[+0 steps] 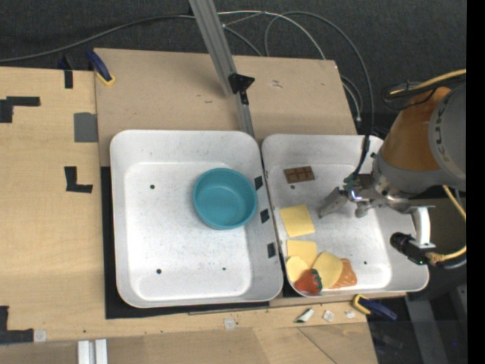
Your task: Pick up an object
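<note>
My gripper (347,203) hangs over the right bin (379,152), near its right side, fingers spread open with nothing between them. Left of it lies a pale yellow square block (297,221). Further toward the bin's front corner sit another yellow piece (301,250), a yellow-orange wedge (331,268) and a red item with a green tip (308,280), bunched together. A small brown chocolate-like bar (298,175) lies near the bin's back left. A teal bowl (223,197) stands in the left bin (136,226).
A grey metal pole (216,44) slants across the bench behind the bins. Cables (303,29) loop at the back. The arm's orange band (413,139) and grey body overhang the right bin's right rim. Blue-yellow clamps (100,65) sit at bench corners.
</note>
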Robot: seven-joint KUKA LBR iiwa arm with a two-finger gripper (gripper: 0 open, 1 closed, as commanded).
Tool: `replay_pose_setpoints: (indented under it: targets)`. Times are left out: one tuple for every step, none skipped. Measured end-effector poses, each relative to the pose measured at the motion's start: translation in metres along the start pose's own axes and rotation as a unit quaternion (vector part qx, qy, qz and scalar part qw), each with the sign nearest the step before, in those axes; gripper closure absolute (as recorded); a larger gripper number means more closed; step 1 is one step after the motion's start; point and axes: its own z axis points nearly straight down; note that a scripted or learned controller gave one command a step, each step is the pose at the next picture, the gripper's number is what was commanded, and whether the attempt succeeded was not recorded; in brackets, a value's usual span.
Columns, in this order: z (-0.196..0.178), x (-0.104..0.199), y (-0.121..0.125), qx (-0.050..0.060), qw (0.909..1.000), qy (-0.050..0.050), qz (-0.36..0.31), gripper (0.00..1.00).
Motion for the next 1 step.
replay_pose_setpoints:
  targets:
    - [-0.0129, 0.0, 0.001, -0.002, 1.0, 0.0, 0.0, 1.0]
